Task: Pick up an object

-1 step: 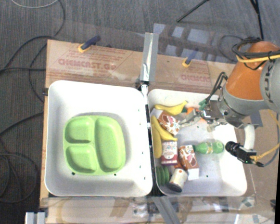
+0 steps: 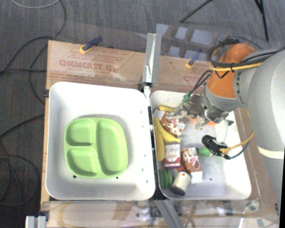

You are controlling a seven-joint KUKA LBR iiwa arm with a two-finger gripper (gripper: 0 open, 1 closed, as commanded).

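The right bin (image 2: 225,184) holds several small items along its left side: a yellow banana (image 2: 161,132), a red and white snack packet (image 2: 173,124), two small brown cartons (image 2: 172,155) (image 2: 191,160), a green vegetable (image 2: 166,178) and a white cylinder with a dark end (image 2: 180,183). My gripper (image 2: 194,110) hangs low over the back of this bin, just right of the snack packet. The wrist housing hides its tips. Nothing can be seen held in it.
The left bin (image 2: 60,99) bears a green divided plate (image 2: 97,147). A black cable with a yellow lead (image 2: 218,146) loops from the wrist over the right bin. The big grey arm (image 2: 271,101) covers the bin's back right corner. Cardboard (image 2: 102,66) lies behind the bins.
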